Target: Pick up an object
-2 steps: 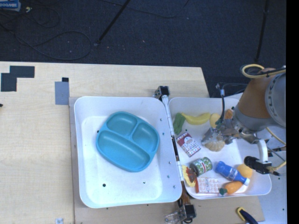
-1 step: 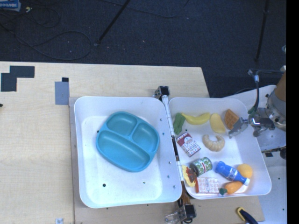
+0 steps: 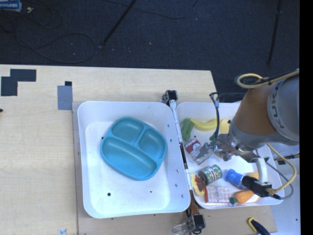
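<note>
The right bin (image 3: 182, 112) holds several small objects. Among them are a green pepper (image 3: 186, 128), a yellow banana (image 3: 204, 125), a red and white packet (image 3: 191, 145), a green can (image 3: 211, 174), a blue bottle (image 3: 234, 178) and an orange piece (image 3: 243, 197). My gripper (image 3: 206, 151) hangs low over the middle of this bin, right beside the red and white packet and above the green can. The grey and orange arm (image 3: 266, 114) covers the bin's right part. Nothing is visibly held.
The left bin (image 3: 83, 180) carries a blue divided plate (image 3: 133, 147). A flat white and red box (image 3: 217, 195) and a red and yellow item (image 3: 198, 185) lie at the right bin's front. Clamps (image 3: 169, 97) sit where the bins meet. Bare wooden bench lies to the left.
</note>
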Motion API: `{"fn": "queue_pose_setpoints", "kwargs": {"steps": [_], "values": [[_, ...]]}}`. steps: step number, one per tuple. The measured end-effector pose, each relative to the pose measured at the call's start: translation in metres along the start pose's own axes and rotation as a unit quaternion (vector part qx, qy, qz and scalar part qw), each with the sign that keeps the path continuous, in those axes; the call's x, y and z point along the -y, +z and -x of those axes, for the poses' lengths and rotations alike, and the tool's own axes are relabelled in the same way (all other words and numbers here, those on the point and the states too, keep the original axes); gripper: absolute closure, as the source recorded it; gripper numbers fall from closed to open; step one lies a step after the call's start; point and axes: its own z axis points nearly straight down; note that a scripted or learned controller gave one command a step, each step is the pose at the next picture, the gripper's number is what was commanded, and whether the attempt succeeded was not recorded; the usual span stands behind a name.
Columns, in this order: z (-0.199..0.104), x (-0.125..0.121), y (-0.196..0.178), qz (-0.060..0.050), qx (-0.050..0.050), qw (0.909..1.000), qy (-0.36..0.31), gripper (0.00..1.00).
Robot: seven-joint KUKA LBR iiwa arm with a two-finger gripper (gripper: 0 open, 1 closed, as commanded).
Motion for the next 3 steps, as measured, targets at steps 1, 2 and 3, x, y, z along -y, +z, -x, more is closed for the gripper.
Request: {"fn": "queue_pose_setpoints", "kwargs": {"steps": [1, 2, 3], "values": [[0.017, 0.035, 0.034, 0.003, 0.000, 1.0000, 0.001, 0.00], [0.047, -0.016, 0.028, 0.002, 0.001, 1.0000, 0.001, 0.00], [0.116, 0.056, -0.042, 0.002, 0.001, 1.0000, 0.002, 0.00]]}}
